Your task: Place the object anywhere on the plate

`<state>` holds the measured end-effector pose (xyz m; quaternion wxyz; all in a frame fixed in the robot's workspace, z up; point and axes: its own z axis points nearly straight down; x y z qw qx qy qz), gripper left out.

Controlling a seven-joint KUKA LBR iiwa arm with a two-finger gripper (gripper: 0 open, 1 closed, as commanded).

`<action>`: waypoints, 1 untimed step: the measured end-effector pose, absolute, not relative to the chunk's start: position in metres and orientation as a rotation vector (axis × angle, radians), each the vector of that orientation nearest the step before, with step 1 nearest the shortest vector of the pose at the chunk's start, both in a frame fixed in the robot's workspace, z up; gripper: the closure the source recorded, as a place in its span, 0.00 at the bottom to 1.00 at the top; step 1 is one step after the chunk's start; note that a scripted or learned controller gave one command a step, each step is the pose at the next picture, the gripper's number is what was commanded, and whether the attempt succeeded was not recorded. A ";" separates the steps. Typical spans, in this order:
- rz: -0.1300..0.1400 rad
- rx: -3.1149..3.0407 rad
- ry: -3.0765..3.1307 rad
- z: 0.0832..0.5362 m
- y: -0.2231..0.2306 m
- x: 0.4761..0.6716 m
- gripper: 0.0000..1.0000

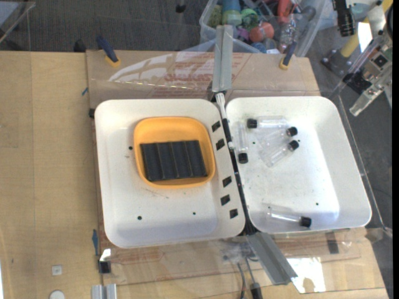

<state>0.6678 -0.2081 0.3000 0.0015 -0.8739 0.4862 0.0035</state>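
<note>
Camera view, from above at a slant. Two white bins are seen side by side; the left bin (pixel 118 223) fills centre-left of the frame, the right bin (pixel 336 192) centre-right.

An orange plate (pixel 142 136) lies in the upper middle of the left bin. A dark ribbed block (pixel 173 161) already rests on it, covering most of its lower half.

Clear tubes with black caps are scattered in the right bin: a loose cluster (pixel 272 139) in its upper left part, and one lone tube (pixel 288 217) near its lower edge, lying almost level with the cap at its right end. These are taken to be the objects to be moved; which one is meant cannot be told.

The arm's tooling (pixel 368 67) is seen at the upper right corner of the frame, outside the bins and well apart from every tube. Whether its grip is spread or closed cannot be told, and nothing is seen held.

Judgement: the pick is not yet begun. The lone tube is best approached, being apart from others; it should be gripped across its width, near mid-length, as a round clear body is likely to roll. Release is best made over the bare orange strip at the plate's upper part
</note>
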 end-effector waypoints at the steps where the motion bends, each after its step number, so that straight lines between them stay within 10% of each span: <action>1: 0.009 -2.785 1.444 0.210 -0.205 0.667 1.00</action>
